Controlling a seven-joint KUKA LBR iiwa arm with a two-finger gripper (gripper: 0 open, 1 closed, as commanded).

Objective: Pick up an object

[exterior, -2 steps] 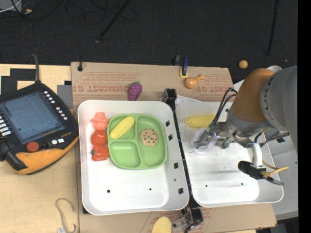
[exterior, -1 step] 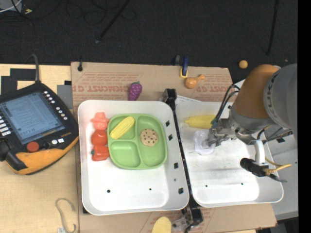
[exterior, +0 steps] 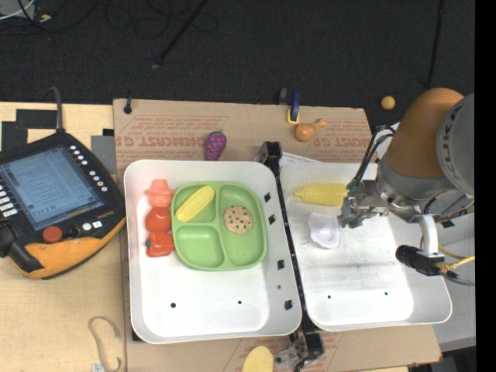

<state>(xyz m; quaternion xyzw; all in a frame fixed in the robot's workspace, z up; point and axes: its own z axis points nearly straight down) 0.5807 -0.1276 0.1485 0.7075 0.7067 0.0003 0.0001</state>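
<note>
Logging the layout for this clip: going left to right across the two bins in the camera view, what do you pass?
Red toy figure → corn cob → cookie (both on the green plate) → white object → gripper.

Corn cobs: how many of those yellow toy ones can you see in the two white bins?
2. One corn cob lies in the upper-left compartment of the green tray in the left bin. The other corn cob lies in the right bin, near its top edge, beside the robot's hand, which may hide something.
</note>
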